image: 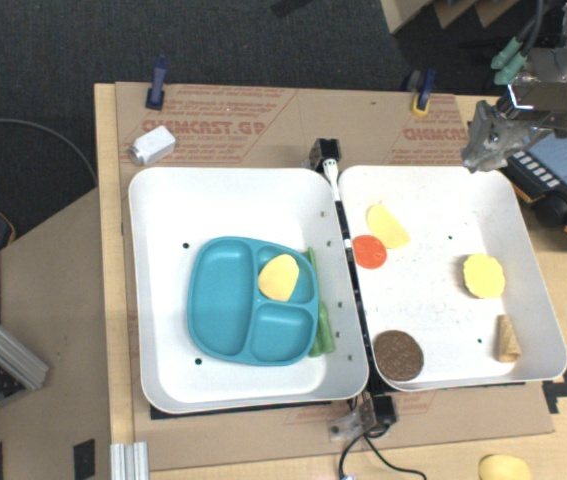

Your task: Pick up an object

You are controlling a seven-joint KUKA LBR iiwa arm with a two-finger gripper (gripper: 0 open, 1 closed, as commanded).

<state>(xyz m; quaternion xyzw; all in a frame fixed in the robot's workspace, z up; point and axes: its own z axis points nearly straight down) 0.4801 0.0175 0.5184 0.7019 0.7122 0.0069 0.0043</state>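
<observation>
Dark carpet surrounds a cardboard-topped bench (pixel 263 118) that carries two shallow white bins side by side. In the left bin (pixel 158 268), a blue divided tray (pixel 225 303) sits near the middle, with a yellow piece (pixel 279 278) in its upper right compartment and a green strip (pixel 320 313) wedged between the tray and the bin's right wall.

The right bin (pixel 443 268) holds the loose candidates:
- yellow wedge (pixel 386 225), near the left wall, upper half;
- orange disc (pixel 369 252), touching or just beside the wedge's lower end;
- yellow round piece (pixel 483 276), toward the right wall, mid-height;
- brown disc (pixel 399 355), near the lower left corner;
- tan block (pixel 507 338), close against the right wall, near the lower right corner.

The gripper (pixel 483 148) hangs over the upper right corner of the right bin, above the rim, with nothing between its fingers. Whether the pincer stands wide or narrow cannot be told from this view.

Recommended procedure: select the yellow round piece. It stands well apart from every neighbour and clear of the walls, so both fingers have room to descend on either side. Centre over it before lowering.

Avoid the tan block and brown disc, since the nearby walls likely obstruct one finger. The wedge and orange disc crowd each other. Open floor lies across the bin's centre.
</observation>
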